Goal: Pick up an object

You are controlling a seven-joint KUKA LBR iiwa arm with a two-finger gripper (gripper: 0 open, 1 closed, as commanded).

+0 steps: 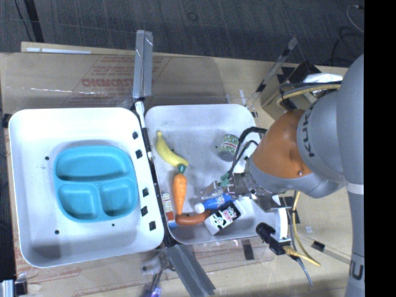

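Gripper (224,184): lowered into right bin (204,113), finger state cannot be told. Blue-capped bottle (213,202) just below the fingers, likeliest pick; cow-print carton (223,218) and sausage (189,219) beyond it; carrot (179,192), banana (168,151) leftward. Left bin (31,129): blue divided tray (96,181)

Dark carpet floor (204,11); cardboard-covered bench (74,73); even light.

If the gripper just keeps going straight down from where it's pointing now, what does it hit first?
Most likely the blue and white bottle, lying directly under the gripper in the right bin. The black and white carton sits just beside it; depth is hard to judge from above.
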